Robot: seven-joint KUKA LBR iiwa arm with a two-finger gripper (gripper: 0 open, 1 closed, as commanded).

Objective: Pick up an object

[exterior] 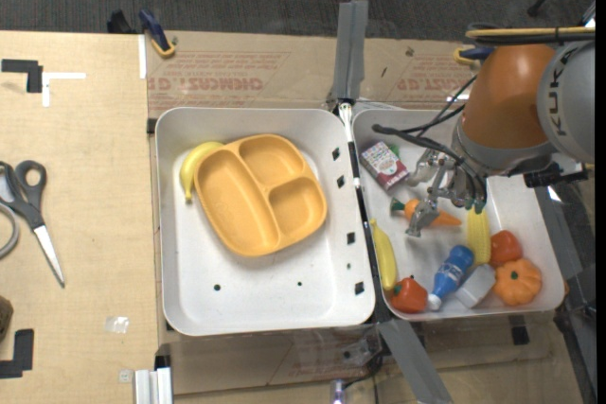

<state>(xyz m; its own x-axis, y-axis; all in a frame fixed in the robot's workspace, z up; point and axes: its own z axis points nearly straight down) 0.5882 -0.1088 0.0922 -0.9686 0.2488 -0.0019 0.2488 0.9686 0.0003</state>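
Note:
The right bin (pixel 402 130) holds several toy items. These are a pink and green box (pixel 383 163), an orange carrot (pixel 437 221), a yellow corn cob (pixel 478 237), a blue bottle (pixel 453 272), a red tomato (pixel 409 295), an orange pumpkin (pixel 518 282), a red fruit (pixel 504 247) and a long yellow piece (pixel 384 255) by the left wall. My gripper (pixel 443 199) hangs low over the middle of this bin. It is right above the carrot and just left of the corn. The wrist hides part of the bin's back right corner.
The left bin (pixel 256 303) holds a yellow divided plate (pixel 260 194) with a banana (pixel 192 167) tucked under its left edge. Scissors (pixel 33 213) lie on the wooden bench at far left. A grey divider bar (pixel 350 52) runs between the bins at the back.

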